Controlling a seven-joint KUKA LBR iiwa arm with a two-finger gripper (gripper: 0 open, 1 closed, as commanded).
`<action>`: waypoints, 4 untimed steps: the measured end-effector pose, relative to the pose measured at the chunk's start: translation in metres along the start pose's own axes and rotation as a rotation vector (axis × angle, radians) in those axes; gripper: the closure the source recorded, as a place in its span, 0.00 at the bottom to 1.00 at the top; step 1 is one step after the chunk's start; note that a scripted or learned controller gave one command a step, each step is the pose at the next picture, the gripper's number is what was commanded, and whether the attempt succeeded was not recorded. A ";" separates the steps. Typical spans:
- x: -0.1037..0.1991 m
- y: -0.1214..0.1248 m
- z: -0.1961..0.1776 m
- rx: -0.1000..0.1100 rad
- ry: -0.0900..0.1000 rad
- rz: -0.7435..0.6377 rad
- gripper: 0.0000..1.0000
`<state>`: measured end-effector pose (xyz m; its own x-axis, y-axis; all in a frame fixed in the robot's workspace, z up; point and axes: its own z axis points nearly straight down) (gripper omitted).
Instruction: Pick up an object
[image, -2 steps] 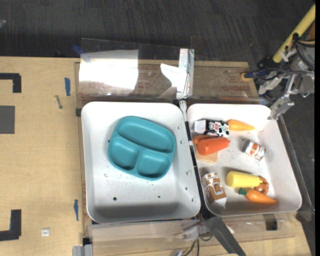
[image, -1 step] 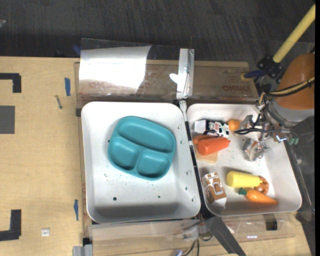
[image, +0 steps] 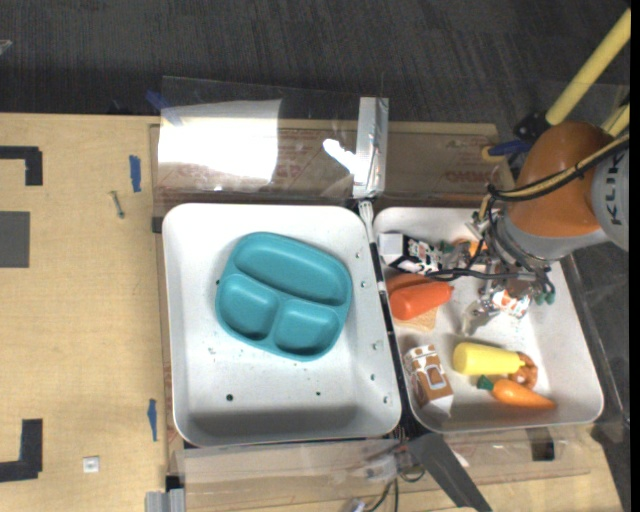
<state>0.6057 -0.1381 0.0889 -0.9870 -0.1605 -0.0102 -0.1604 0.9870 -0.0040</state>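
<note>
- Gripper (image: 493, 303): hanging low over the middle of the right bin (image: 583, 345); jaw state cannot be told.
- Yellow block (image: 486, 359): lying just near of the gripper.
- Carrot (image: 521, 394): lying at the bin's near edge.
- Orange piece (image: 419, 298): lying left of the gripper.
- Teal divided tray (image: 283, 294): sitting in the left bin (image: 190, 330).

Lit brightly from above, with strong white glare on the clear plastic sheet (image: 218, 140) behind the bins, soft shadows, and a slightly blurry, grainy look.
</note>
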 end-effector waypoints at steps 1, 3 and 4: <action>-0.011 -0.059 -0.007 0.000 0.001 -0.039 0.00; 0.119 0.031 -0.002 0.000 -0.003 0.162 0.00; 0.132 -0.064 -0.002 0.003 -0.011 -0.088 0.00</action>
<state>0.4858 -0.2223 0.0894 -0.9688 -0.2468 -0.0205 -0.2467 0.9690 -0.0085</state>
